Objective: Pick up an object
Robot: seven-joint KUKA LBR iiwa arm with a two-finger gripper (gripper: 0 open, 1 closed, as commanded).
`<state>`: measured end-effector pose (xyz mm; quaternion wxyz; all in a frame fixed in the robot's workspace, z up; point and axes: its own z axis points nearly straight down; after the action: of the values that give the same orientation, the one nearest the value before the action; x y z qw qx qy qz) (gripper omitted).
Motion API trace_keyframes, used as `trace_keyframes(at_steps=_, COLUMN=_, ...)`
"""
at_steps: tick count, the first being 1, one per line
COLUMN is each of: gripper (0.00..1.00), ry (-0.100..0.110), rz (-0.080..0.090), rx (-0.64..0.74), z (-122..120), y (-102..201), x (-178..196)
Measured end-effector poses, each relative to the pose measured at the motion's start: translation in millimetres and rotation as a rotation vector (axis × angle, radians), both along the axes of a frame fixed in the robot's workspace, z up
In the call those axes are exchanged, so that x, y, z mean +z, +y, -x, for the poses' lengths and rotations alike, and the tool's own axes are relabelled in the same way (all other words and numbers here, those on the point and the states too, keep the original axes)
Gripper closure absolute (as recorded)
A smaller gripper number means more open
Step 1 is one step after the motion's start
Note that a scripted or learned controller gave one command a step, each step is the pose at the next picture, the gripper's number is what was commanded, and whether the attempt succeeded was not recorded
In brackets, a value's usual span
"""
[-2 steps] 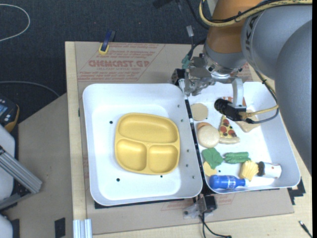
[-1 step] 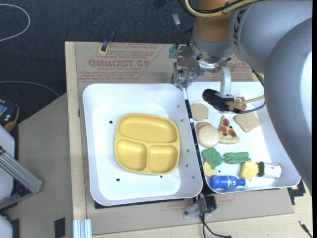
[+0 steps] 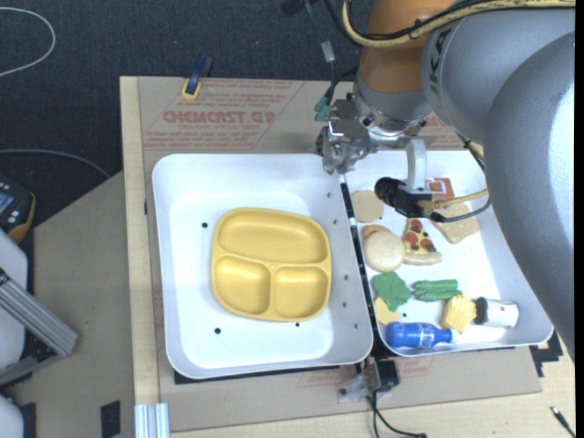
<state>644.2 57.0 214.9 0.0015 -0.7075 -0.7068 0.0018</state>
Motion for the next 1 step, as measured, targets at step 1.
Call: trace_keyframes(at_steps=1, gripper=1.0, ry=-0.005, rz=0.0, rx=0.0, z=4.5, y=-2.4, x=12.4)
